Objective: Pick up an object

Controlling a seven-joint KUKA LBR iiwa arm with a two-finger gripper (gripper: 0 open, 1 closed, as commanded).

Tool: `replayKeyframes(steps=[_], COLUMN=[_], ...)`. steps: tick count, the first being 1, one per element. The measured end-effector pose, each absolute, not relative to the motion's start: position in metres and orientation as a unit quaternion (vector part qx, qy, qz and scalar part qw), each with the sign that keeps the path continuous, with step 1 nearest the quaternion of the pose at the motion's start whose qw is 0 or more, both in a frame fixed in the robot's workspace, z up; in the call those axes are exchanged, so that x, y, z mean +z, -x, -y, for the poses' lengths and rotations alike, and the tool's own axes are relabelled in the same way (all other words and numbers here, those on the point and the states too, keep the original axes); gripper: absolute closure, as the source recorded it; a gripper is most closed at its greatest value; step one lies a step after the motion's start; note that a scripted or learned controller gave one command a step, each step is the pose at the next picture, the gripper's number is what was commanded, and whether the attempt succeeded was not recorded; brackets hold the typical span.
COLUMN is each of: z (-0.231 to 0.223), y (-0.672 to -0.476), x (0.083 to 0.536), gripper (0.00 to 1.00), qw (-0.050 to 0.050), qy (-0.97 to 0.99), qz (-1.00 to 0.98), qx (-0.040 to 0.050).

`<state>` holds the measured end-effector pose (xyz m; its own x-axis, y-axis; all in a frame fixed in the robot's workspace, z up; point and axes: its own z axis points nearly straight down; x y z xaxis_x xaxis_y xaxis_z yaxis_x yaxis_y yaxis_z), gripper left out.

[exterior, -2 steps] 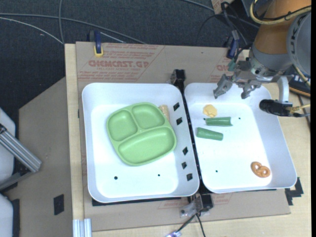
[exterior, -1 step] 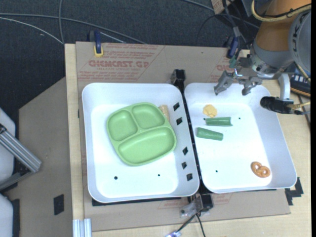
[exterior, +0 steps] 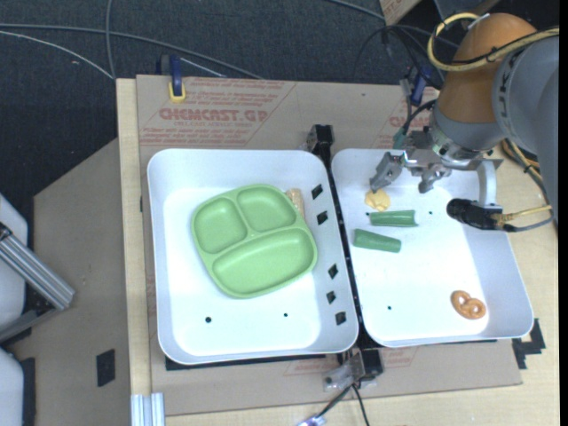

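My gripper (exterior: 406,176) hangs over the far part of the right bin (exterior: 497,264), open, with nothing between its fingers. Just below its left finger lies a small yellow piece (exterior: 378,201). A green cylinder (exterior: 392,219) lies in front of that, and a second green stick (exterior: 377,241) sits a little nearer the front. A brown pretzel (exterior: 468,305) rests in the bin's front right corner, well away from the gripper.
The left bin (exterior: 177,309) holds a green divided plate (exterior: 255,238) with a small tan item (exterior: 295,201) at its far right edge. Black clips line the wall between the bins (exterior: 342,264). The arm's orange band (exterior: 484,60) rises at the upper right.
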<state>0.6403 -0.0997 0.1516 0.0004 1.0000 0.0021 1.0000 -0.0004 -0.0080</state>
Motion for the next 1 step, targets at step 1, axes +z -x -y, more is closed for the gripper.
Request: replayKeyframes(steps=[1], z=[0.1012], y=[-0.6472], x=[0.1049], gripper=[0.0], qw=[0.003], qy=[0.707], qz=[0.707], qx=[0.0019])
